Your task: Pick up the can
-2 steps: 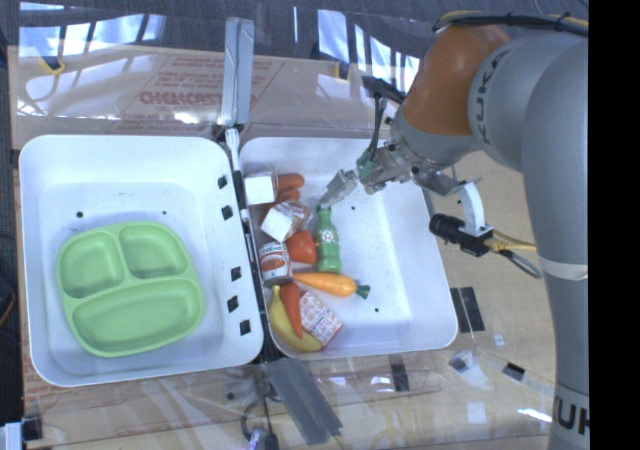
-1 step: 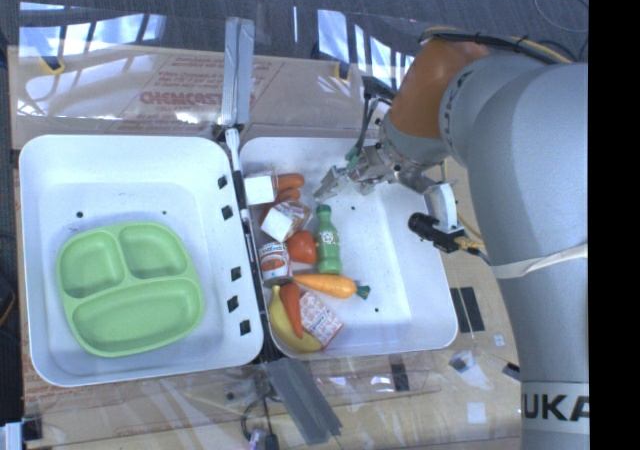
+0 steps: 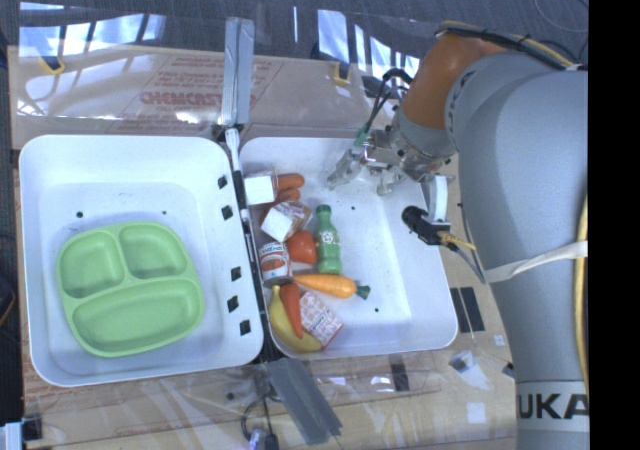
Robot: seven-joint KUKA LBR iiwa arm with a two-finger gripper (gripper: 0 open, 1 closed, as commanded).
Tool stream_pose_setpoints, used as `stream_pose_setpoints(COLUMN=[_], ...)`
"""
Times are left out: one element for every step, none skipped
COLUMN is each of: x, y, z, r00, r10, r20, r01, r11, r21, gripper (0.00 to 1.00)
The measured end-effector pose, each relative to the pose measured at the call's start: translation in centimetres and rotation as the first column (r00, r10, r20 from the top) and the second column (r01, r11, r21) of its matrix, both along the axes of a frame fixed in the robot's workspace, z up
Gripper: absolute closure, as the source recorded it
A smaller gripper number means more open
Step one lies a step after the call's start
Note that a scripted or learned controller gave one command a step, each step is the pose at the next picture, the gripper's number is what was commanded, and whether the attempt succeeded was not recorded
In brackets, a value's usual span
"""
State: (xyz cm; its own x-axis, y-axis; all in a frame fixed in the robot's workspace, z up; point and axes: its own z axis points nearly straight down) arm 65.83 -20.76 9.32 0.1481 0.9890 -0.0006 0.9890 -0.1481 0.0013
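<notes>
- Can (image 3: 274,260) is the thing to get. It is small, with a red and white label, and it sits in the right bin (image 3: 420,323), close to that bin's left wall.
- Gripper (image 3: 364,164) hangs over the top part of the right bin, well apart from the can. Its fingers look spread open, and nothing is between them.
- To do this step well, I think the gripper should go left and toward the front of the bin, until it is right over the can, and then come straight down.
- The can is crowded, so the fingers need to slip into tight gaps.
- A red tomato (image 3: 302,247) touches the can on its right side.
- A green bottle (image 3: 326,240) lies just past the tomato.
- A white box (image 3: 279,222) sits just behind the can, and another white box (image 3: 259,188) is farther back beside two little sausages (image 3: 289,183).
- A carrot (image 3: 328,285) lies just in front, near a yellow banana (image 3: 283,330) and a snack packet (image 3: 318,318).
- The bin wall is very near on the left, so a finger could bump it.
- I think the fingers might grab the tomato by mistake, or push the can over.
- The left bin (image 3: 40,238) holds a green plate (image 3: 130,286) with three parts. It is not in the way.
</notes>
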Motion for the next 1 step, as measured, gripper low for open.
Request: stream_pose_setpoints(x=[-4.61], y=[0.53], z=[-0.12], r00=[1.000], r10=[-0.026], r20=[-0.005], r01=[0.026], r11=[1.000], r21=[0.001], gripper=[0.00])
